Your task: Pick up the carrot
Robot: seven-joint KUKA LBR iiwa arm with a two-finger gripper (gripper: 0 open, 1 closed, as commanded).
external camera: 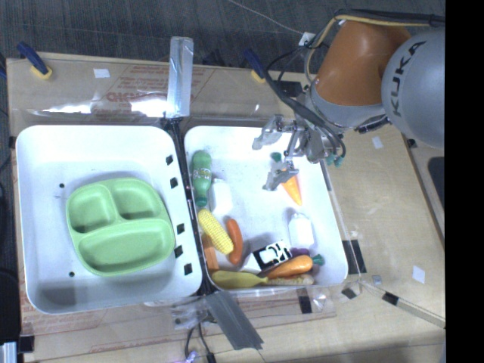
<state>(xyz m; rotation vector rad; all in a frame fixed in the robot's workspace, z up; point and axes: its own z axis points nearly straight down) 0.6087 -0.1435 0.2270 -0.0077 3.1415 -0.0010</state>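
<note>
Carrot point(293, 189): small orange cone in the right bin point(253, 138), upper right part, close to the bin's right wall. Long axis runs roughly up-down in the camera view, slightly slanted; narrow tip points down toward the near edge of the bin, blunt end up under the gripper point(283, 174). It appears to hang or stand at the fingers rather than lie flat, but I cannot confirm that from this angle.

Fingers: the metal tips sit right at the carrot's upper end, touching or nearly so. Whether they are apart or clamped on it cannot be told; the wrist hardware overlaps them.

Risks, as judged from here:
- Contact only at the blunt end. A cone tapers, so a pinch high on it may squeeze it out downward, or let it swing and drop.
- Right wall is just beside the carrot; a sideways slip could wedge it against the wall or knock a finger on the rim.
- White bottle point(301, 230) lies just below the tip; a dropped carrot may land on it and roll.

Further out: green bottle point(200, 174), corn cob point(215, 231) and other toy produce toward the bin's left and near side, well apart from the carrot. Left bin point(38, 150) holds a green divided plate point(119, 224). Counter point(378, 225) to the right.
</note>
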